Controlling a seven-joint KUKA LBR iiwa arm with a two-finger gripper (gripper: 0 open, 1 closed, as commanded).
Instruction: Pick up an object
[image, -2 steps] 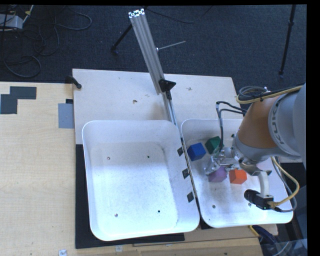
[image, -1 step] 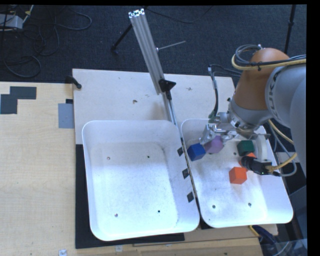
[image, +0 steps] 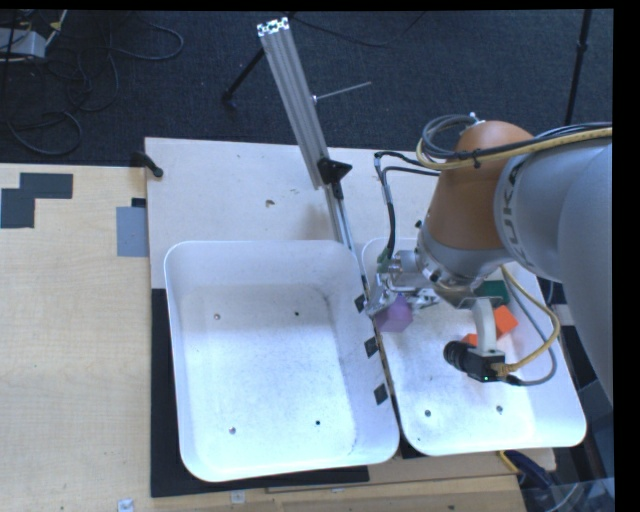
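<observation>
While the gripper sits at the right bin's left wall with a purple object seemingly pinched between nearly closed fingers, the grasp step appears made, and the next move calls for a straight lift.

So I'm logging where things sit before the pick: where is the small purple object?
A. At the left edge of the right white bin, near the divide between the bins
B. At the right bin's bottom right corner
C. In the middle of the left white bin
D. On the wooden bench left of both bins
A: the small purple object sits just right of the divide, at the left edge of the right white bin, below the gripper.
</observation>
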